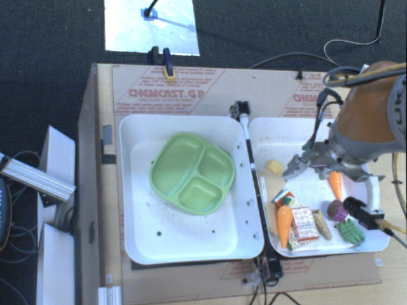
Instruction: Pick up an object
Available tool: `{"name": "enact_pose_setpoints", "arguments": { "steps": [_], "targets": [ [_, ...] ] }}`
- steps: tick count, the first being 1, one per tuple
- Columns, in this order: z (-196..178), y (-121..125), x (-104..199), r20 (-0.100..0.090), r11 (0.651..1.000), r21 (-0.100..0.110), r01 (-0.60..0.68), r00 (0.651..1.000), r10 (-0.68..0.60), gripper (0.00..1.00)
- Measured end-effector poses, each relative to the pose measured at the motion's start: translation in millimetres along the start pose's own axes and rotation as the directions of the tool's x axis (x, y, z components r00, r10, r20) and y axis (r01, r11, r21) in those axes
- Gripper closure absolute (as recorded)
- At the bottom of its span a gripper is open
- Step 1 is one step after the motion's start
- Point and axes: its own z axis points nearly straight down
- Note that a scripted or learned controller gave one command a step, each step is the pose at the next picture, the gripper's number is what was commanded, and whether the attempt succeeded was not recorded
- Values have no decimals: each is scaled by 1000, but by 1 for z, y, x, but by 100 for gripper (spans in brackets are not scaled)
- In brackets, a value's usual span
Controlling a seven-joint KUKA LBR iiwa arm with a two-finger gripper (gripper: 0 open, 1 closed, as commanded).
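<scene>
My gripper [297, 166] hangs over the right bin [289, 134], reaching in from the right below the orange-banded wrist. A small yellow piece [275, 166] lies just to its left, apart from it. In the bin's front half lie an orange carrot [284, 221], a red and white box [304, 227], a brown stick [322, 225], a second carrot [335, 184], a purple piece [335, 210] and a green piece [351, 231]. Nothing shows in the gripper.
The left bin [143, 230] holds a green divided plate [192, 172]. A dark divider bar [253, 170] runs between the bins. A black-tipped part [360, 211] juts over the right bin's front right corner. Cables hang at the back right.
</scene>
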Motion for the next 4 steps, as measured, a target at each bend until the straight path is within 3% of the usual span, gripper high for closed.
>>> {"name": "enact_pose_setpoints", "arguments": {
  "steps": [1,2,3,4],
  "targets": [
    [105,57,-9,2,1000,-10,-1,1000,1,0],
    [108,135,-25,1,1000,-3,1,1000,-1,0],
    [109,50,-19,0,1000,1,-2,1000,2,0],
    [98,51,-19,1,1000,-2,-1,1000,1,100]
  ]
}}
